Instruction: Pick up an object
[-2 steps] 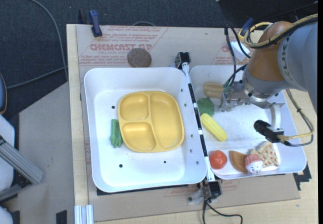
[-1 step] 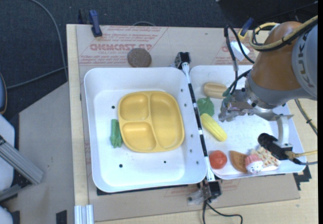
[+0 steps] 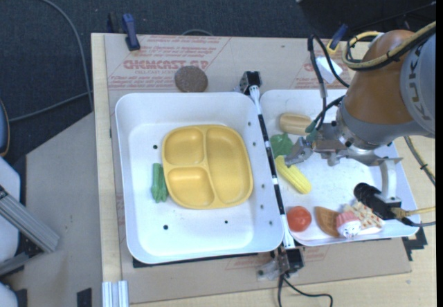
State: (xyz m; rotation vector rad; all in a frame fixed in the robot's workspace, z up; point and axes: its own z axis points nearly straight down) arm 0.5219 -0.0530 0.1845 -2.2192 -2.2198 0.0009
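My gripper point(image 3: 302, 149) hangs low in the right bin point(image 3: 325, 99), at its left side. It is just over a yellow corn cob point(image 3: 293, 175) and right beside a green toy vegetable point(image 3: 281, 144). A tan bread roll point(image 3: 295, 123) lies behind it. At the bin's front lie a red tomato point(image 3: 299, 218), a brown pastry piece point(image 3: 327, 219) and a pink-and-white cake slice point(image 3: 358, 220). I see nothing held in the gripper.
The left bin point(image 3: 131, 160) holds a yellow divided plate point(image 3: 206, 165) and a green pea pod point(image 3: 159, 182) at its left. A brown disc point(image 3: 191, 79) lies on the bench behind the bins. The arm's grey and orange body covers the right bin's back right.
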